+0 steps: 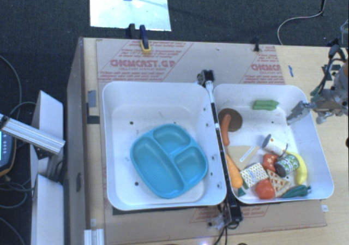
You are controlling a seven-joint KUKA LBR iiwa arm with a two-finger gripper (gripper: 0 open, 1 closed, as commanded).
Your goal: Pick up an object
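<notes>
Camera view, from above the table [163, 55]: my end effector [301, 112] hangs over the right bin's [319, 145] far right rim; whether it is apart or together I cannot tell. I carry nothing. My candidates crowd that bin's near corner, and the green vegetable [265, 105] lying alone at the far wall looks the cleanest pick: descend straight, close across its short axis, clear of the wall. Count: two white bins; one blue divided plate [169, 160] in the left bin [117, 145]; two orange carrots [233, 172]; one banana [300, 166]; two red tomato-like pieces [265, 189]; one brown disc [234, 120].
</notes>
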